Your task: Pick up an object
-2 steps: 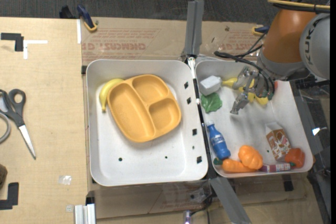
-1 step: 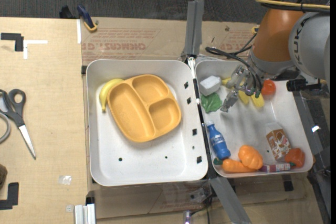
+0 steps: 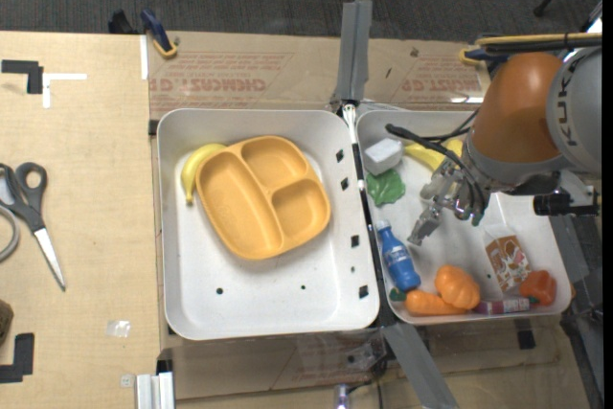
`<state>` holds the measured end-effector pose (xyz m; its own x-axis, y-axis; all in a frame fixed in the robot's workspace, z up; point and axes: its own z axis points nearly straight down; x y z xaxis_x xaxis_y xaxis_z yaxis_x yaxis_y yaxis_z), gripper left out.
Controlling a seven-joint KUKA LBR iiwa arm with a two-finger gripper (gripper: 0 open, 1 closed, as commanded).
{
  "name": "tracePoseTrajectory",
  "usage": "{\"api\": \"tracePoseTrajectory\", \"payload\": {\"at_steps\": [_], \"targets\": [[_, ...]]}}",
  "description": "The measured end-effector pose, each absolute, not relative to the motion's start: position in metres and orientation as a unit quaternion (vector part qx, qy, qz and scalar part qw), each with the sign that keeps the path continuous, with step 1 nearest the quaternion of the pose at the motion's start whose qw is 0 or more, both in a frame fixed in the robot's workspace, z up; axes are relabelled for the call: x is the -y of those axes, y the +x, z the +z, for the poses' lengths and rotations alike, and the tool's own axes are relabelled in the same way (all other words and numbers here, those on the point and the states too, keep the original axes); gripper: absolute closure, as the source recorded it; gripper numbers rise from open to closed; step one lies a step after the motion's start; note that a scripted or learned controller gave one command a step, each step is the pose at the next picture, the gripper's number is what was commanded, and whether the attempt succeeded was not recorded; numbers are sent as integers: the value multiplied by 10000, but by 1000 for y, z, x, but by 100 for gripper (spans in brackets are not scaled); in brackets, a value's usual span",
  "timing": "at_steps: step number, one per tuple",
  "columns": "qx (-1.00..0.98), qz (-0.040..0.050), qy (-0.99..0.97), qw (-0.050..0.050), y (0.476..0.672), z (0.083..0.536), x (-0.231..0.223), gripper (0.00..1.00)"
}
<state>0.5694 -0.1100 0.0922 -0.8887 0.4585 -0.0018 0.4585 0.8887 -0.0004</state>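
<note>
My gripper (image 3: 446, 221) hangs over the middle of the right bin (image 3: 450, 122), below the arm's orange band. Its fingers (image 3: 422, 229) stand open with nothing between them. Left of it lie a blue bottle (image 3: 397, 261), a green item (image 3: 387, 189) and a white block (image 3: 381, 151). A yellow object (image 3: 422, 156) lies just behind the wrist, partly hidden. Toward the bin's front sit an orange lump (image 3: 458, 286), an orange carrot (image 3: 429, 304), a printed packet (image 3: 507, 261), a red-orange piece (image 3: 540, 285) and a thin pen (image 3: 504, 306).
The left bin (image 3: 259, 302) holds a yellow divided plate (image 3: 263, 194) with a banana (image 3: 196, 168) tucked at its left edge. Scissors (image 3: 34, 215) lie on the bench at far left. A grey divider bar (image 3: 354, 53) rises between the bins at the back.
</note>
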Motion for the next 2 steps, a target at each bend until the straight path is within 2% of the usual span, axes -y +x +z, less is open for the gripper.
{"api": "tracePoseTrajectory", "payload": {"at_steps": [1, 2], "targets": [[-9691, 0, 2468, 20, 633, 93, 117, 0], [-9690, -3, 2469, 11, 586, 92, 144, 0]]}}
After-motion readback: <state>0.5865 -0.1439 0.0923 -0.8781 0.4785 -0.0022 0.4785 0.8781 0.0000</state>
